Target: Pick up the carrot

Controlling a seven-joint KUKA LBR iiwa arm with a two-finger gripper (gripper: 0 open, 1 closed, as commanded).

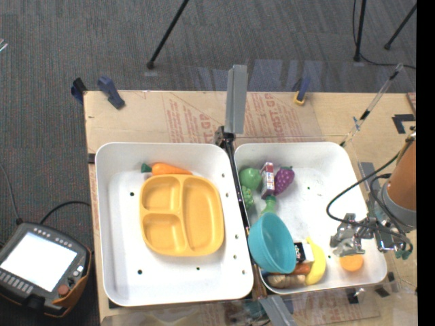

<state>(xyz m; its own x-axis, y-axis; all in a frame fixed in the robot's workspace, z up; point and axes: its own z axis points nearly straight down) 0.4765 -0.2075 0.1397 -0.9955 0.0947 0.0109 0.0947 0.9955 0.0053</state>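
Note:
The carrot [168, 169], orange with a green top, lies in the left bin [115, 182] against the far edge of the yellow divided plate [182, 214]. My gripper [348, 241] hangs over the near right corner of the right bin [326, 158], far to the right of the carrot. A small orange fruit [351, 263] sits just below the gripper, on the bin floor.
The right bin holds a teal bowl [271, 243], a green pepper [250, 178], purple grapes [284, 177], a small dark red packet [268, 176], a banana [316, 264] and a brownish item [285, 280] at the near edge. A grey divider post [236, 104] rises between the bins.

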